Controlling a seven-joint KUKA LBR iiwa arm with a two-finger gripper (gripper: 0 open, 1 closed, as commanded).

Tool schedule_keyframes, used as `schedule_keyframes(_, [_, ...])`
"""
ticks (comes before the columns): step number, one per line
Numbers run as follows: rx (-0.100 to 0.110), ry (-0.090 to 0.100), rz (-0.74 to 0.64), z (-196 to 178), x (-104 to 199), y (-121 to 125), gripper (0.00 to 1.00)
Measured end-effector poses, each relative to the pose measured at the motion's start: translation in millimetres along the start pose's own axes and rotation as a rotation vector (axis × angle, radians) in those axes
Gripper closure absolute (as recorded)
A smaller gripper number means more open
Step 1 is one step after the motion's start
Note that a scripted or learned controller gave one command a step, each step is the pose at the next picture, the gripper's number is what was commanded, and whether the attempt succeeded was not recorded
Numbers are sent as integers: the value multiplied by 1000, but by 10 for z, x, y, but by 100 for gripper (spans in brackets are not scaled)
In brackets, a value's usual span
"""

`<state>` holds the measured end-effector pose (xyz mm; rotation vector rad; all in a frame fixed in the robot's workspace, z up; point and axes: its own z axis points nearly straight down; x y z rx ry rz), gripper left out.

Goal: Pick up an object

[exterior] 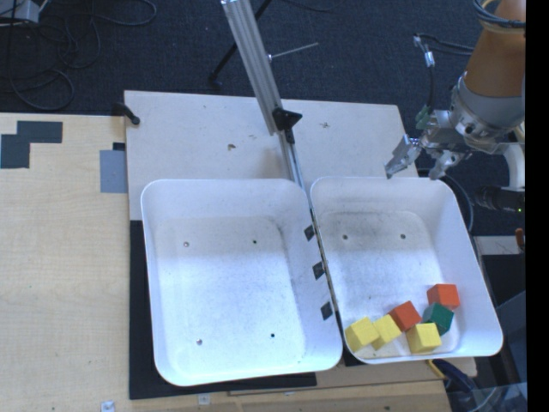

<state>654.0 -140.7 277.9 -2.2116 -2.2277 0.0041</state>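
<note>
1. Nearest the camera, the blocks sit bunched in the near corner of the right bin [463,230]: a yellow block [363,332] at the left end, a smaller yellow block [387,327] touching it, and a third yellow block [423,338] just to the right.
2. Just behind those lie an orange block [405,315], a green block [440,318] beside it, and a second orange block [443,295] a little further back, against the bin's right wall.
3. The left bin [171,230] sits side by side with the right one on the table [197,136]; small black clips mark the seam between them.
4. Further back, a grey metal rail [255,63] slants up from the seam, over the table's far part.
5. Furthest off, my jaws [419,161] hang above the far rim of the right bin, well apart from the blocks. The two fingers are spread, pointing down, with nothing between them.
6. My grey wrist and orange band rise behind, at the upper right.
</note>
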Motion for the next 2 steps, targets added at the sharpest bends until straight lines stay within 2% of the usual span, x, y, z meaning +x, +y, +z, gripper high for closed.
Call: schedule_keyframes(2, [0, 0, -2, 1, 3, 0, 0])
